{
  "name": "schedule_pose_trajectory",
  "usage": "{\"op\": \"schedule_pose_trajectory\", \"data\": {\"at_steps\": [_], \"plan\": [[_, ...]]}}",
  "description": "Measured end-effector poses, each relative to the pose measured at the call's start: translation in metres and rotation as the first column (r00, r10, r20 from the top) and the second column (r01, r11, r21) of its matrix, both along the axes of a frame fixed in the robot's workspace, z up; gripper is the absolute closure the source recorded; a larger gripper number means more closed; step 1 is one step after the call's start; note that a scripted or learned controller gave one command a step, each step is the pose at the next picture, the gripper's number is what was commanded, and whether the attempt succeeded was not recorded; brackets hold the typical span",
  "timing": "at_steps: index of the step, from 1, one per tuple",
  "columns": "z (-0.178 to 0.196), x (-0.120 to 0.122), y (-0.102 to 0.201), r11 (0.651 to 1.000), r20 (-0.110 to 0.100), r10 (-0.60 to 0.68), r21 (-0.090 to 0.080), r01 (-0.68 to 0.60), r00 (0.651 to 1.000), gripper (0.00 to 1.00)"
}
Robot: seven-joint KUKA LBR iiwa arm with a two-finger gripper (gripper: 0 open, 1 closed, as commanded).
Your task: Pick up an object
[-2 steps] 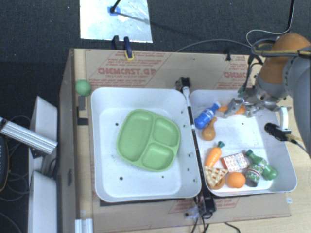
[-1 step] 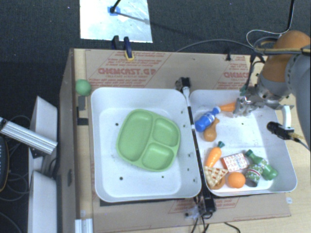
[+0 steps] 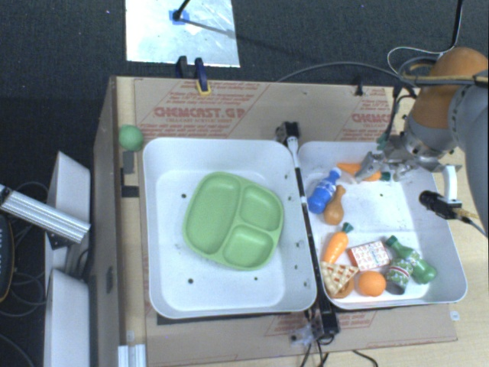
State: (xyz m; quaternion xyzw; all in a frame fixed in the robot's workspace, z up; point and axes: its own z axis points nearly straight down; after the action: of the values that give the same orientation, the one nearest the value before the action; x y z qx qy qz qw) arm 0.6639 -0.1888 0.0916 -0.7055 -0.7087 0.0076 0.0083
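Underneath, brown bench board (image 3: 229, 109), dark floor (image 3: 61, 44) around.

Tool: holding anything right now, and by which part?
Cannot tell. The tool sits low over an orange piece at the right bin's far edge, but the contact is too small to read.

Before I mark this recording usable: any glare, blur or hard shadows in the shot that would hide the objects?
Camera view: lighting is even and soft, shadows faint. The shiny sheet on the dark floor is washed out by glare. The green tray and the toys in the right bin read clearly, though small ones are soft. The gripper is slightly blurred, its fingers hard to resolve.
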Motion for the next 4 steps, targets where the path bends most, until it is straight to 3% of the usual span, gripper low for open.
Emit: {"op": "schedule_pose_trajectory", "data": {"at_steps": [2,4], "plan": [[-0.01,0.001,0.016,1.0,0.006,0.0,-0.001,0.0,1.0,0.0],[-0.01,0.001,0.007,1.0,0.007,0.0,0.001,0.0,1.0,0.0]]}}
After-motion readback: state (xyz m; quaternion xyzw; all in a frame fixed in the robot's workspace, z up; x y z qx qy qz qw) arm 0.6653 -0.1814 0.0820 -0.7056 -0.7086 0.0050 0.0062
